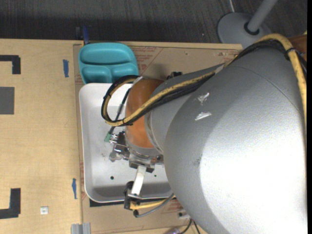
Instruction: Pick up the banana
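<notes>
My grey arm with its orange band (139, 116) reaches in from the right and hangs low over the white bin (92, 130). It covers most of the bin's inside. The gripper (124, 152) points down into the bin near its middle, seen from above as a metal wrist block with a white bracket (138, 179) beside it. What lies under the gripper is hidden by the wrist and arm. A black and yellow cable (114, 106) loops from the arm over the bin's left half.
A teal plastic tray (107, 62) rests against the bin's far edge. The bare white floor (95, 150) shows along the bin's left side. Brown cardboard (39, 130) with blue tape marks covers the bench to the left. A grey lamp base (239, 28) stands at the back right.
</notes>
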{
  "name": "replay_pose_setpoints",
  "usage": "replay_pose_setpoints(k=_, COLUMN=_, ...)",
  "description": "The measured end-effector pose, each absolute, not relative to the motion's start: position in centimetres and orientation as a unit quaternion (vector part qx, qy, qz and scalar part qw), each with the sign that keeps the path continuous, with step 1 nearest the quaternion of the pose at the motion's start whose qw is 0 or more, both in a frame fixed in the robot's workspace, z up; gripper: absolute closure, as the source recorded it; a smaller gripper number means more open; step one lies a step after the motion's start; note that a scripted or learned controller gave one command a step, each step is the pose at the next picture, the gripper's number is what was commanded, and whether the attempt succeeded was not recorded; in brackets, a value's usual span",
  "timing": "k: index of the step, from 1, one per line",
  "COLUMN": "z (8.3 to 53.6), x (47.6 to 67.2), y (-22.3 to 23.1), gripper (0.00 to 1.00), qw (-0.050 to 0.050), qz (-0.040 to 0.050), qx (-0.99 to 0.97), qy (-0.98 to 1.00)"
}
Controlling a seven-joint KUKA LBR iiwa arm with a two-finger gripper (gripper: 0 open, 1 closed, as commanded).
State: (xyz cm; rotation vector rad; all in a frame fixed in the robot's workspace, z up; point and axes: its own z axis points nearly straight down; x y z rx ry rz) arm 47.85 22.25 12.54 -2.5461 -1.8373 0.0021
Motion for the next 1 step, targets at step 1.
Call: replay_pose_setpoints(k=1, z=16.30, x=47.90, y=22.45, gripper=0.00, qw=0.000, qz=0.0001, qx=-0.716, qy=-0.698)
